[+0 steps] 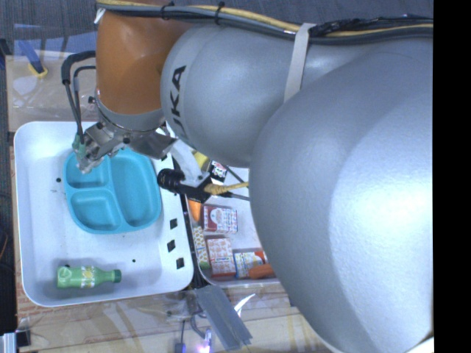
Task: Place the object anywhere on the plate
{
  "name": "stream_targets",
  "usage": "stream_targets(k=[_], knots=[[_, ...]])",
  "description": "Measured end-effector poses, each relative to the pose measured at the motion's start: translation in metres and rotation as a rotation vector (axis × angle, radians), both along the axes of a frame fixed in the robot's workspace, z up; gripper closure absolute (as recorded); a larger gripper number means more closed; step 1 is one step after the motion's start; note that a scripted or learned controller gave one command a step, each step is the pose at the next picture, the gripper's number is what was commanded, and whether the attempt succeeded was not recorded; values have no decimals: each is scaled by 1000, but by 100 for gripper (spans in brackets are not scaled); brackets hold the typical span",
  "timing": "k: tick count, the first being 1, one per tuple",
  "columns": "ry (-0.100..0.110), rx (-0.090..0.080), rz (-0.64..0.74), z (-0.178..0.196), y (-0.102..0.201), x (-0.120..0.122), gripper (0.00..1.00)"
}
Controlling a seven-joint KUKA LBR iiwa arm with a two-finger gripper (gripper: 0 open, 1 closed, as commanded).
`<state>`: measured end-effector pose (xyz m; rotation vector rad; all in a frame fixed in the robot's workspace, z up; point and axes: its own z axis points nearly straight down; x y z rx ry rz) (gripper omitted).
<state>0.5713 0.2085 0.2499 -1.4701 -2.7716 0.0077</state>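
A blue divided plate point(114, 193) lies in the upper middle of the left white bin point(33, 219). My gripper point(88, 155) hangs over the plate's far left corner, under the orange wrist band. A small greenish bit shows at its tip, too unclear to name. A green bottle point(87, 276) lies on its side near the bin's front left corner, well apart from the plate and the gripper.
The grey arm covers most of the right bin point(221, 276). In the visible strip lie red-and-white packets point(220, 219), a second packet point(221, 254) and an orange item point(193, 210). Small black marks dot the left bin's right wall.
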Motion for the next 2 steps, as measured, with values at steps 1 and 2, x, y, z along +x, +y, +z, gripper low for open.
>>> stream_targets(k=[1,2], knots=[[-6,1,-17,134,-6,-44,100],[-7,2,54,168,-13,-66,100]])
